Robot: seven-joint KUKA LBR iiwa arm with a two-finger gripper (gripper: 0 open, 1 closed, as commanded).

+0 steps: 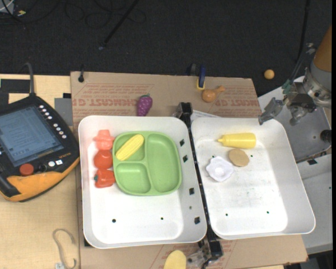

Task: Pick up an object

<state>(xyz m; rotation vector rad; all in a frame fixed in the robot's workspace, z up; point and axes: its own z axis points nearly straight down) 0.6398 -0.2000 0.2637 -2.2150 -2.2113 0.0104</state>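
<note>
Yellow bottle (238, 140) waits in the right bin (291, 206).
It lies beside the tan cookie (239, 158), looks light, hard and smooth; grab its middle. Tool (283, 106) holds nothing; its opening I cannot tell.

Single fixed camera, mounted above the bench (39, 228) and looking down at a slant, far enough back to frame both white bins whole. The left bin (135, 223) and right bin (257, 220) lie side by side across the middle of the frame; the bench's far edge and dark floor beyond fill the top. The arm (316, 77) enters at the bench's right edge, upper right of frame. A teach pendant (28, 144) sits at the bench's left edge.
</note>
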